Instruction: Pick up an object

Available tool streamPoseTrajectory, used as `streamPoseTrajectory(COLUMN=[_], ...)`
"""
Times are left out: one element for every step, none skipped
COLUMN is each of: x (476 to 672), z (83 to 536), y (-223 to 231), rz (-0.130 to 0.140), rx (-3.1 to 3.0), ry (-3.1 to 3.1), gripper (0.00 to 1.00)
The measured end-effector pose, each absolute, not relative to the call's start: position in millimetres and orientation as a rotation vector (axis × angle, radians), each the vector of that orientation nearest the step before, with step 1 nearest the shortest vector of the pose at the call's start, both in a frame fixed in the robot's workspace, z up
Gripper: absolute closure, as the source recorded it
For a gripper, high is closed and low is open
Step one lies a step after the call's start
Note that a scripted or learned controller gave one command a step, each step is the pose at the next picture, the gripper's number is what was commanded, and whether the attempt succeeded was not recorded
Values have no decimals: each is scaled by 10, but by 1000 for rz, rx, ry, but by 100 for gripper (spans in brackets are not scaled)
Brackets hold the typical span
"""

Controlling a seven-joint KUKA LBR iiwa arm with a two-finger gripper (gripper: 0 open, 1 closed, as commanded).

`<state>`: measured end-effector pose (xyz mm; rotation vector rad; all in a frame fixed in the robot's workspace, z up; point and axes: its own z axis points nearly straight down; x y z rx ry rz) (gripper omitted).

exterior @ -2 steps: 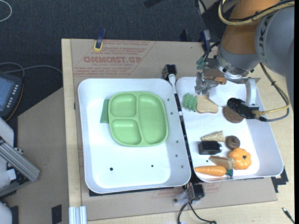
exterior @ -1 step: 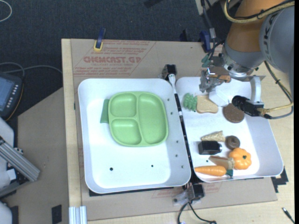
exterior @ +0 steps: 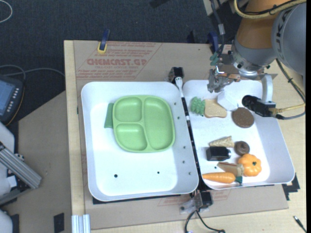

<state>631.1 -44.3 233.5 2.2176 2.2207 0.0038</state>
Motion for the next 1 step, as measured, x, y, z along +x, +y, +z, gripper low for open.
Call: streamPoseTrajectory(x=[6295], z=[2192], y=[-339], rz=[-3], rx=[2221], ry=[2224], gripper=[100])
